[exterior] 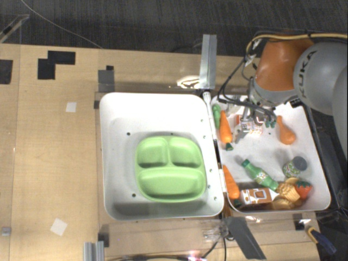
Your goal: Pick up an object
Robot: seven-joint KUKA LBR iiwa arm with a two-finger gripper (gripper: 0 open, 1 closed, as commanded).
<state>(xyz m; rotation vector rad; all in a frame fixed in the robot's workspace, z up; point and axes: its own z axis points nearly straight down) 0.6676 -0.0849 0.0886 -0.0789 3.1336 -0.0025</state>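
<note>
In the right bin's (321,162) far half my gripper (253,125) hangs low over the floor — I cannot tell its state. Nearest it lie two carrots: one (225,128) along the left wall, one (285,132) toward the right wall. I judge both light, stiff, smooth plastic, likely to slip — best pinched across the thick middle. A green bottle (259,174) lies mid-bin, well apart.
</note>
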